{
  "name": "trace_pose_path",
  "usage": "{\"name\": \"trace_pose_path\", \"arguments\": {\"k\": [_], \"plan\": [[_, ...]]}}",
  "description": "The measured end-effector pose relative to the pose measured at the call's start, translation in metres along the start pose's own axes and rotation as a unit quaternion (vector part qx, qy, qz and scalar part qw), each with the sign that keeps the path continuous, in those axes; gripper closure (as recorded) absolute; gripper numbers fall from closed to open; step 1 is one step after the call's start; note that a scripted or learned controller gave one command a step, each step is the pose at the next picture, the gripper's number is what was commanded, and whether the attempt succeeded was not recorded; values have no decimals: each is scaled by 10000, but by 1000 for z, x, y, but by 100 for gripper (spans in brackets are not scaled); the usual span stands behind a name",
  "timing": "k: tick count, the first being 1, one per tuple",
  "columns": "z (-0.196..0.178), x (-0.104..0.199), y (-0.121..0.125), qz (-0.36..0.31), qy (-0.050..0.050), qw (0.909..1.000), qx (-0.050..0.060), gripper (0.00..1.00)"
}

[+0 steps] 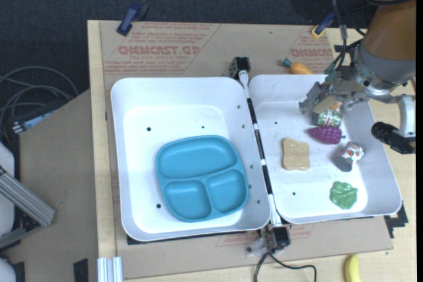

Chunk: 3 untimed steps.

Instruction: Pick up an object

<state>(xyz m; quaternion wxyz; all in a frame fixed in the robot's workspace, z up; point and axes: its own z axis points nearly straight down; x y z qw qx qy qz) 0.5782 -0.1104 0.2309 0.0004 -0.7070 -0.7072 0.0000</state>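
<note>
Item: my gripper (328, 102), fingers' state unclear, hung low over the small can (328, 119) near the right bin's (291, 201) far edge, apparently positioned for grasping.

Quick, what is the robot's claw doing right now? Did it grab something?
Gripper: low in the right bin, right above the small green-and-white can and purple grapes. Whether it is open, shut or holding anything cannot be told.

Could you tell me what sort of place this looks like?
Probably a robotics lab bench: two white bins clamped on a board, a robot arm reaching in, and loose cables on the carpet.
</note>
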Motion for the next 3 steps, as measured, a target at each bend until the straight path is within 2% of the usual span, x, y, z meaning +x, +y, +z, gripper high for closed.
{"name": "trace_pose_path", "arguments": {"k": [1, 2, 3], "plan": [[118, 7, -25, 4, 2, 10000, 16, 0], [147, 13, -42, 5, 2, 10000, 10, 0], [136, 13, -41, 8, -2, 10000, -10, 100]]}}
